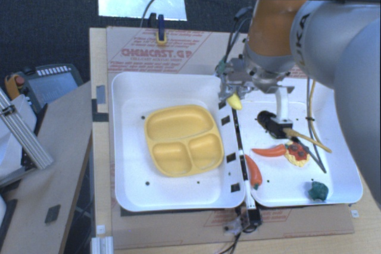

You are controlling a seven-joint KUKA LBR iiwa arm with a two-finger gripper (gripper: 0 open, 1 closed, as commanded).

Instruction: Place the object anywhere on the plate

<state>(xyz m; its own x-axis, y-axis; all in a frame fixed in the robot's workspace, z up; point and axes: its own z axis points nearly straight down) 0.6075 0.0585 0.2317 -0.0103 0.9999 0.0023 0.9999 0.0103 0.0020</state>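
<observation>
Two white bins sit side by side on the table; the left bin [128, 187] holds a yellow divided plate [181, 140]. The jaws [233, 97] hang over the divider between the bins, closed on a small yellow object [235, 102]. Judging by this, the carry is underway; next, move left over the plate and release.

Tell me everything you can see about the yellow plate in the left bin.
The yellow plate looks like matte plastic, a rounded square turned slightly in the view. Raised ridges divide it into three compartments: one wide along the far side and two smaller on the near side. All three show bare yellow surface. It lies flat on the floor of the left bin, towards its right half, near the divider between the bins. The gripper is beyond its far right corner, apart from it.
</observation>
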